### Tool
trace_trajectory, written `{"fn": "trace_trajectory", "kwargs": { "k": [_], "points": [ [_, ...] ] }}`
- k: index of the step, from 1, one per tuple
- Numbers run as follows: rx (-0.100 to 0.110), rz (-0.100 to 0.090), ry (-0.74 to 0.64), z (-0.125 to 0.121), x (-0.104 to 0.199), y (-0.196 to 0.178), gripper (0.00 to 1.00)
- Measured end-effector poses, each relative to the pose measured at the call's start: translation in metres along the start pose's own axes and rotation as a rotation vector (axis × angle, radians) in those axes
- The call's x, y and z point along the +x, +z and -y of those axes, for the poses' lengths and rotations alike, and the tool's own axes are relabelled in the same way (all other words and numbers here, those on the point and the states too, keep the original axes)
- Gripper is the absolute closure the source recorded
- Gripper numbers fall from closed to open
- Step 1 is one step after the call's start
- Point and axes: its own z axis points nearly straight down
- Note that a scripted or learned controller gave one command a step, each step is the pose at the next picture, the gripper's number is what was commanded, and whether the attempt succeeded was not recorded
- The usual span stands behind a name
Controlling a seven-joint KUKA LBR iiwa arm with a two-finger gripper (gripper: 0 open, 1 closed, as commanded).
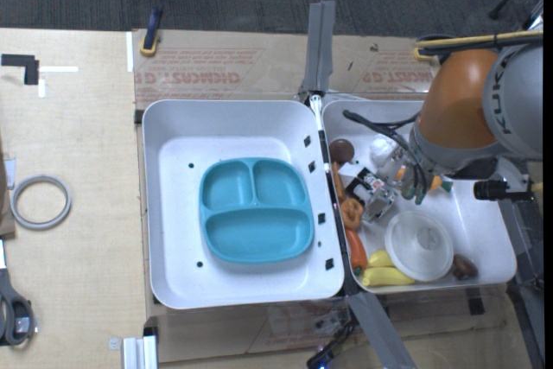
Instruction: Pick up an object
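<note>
My gripper (377,196) hangs low over the left part of the right bin (484,276), below the arm's orange band (462,99). It sits among small items: a brown ball (342,150) to its upper left, a white lump (381,152) above it, and a brown pretzel-shaped piece (351,210) just to its left. An orange carrot (357,248) and a yellow banana (387,275) lie toward the bin's front. A clear round bowl (420,244) rests right of them. I see nothing clearly lifted.
The left bin (164,186) holds a blue divided plate (257,209). A small dark brown item (465,267) lies at the right bin's front right. On the bench at far left are a grey tape ring (39,201) and scissors (15,315).
</note>
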Motion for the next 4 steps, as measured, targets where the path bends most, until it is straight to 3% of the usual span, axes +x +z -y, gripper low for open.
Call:
{"fn": "trace_trajectory", "kwargs": {
  "k": [1, 2, 3, 4],
  "points": [
    [-0.002, 0.007, -0.003, -0.001, -0.002, -0.011, 1.0],
    [0.0, 0.002, 0.164, -0.042, -0.043, -0.151, 1.0],
    [0.001, -0.001, 0.351, -0.081, 0.022, -0.139, 1.0],
    [0.002, 0.0, 0.474, -0.109, 0.024, -0.155, 1.0]
  ]
}}
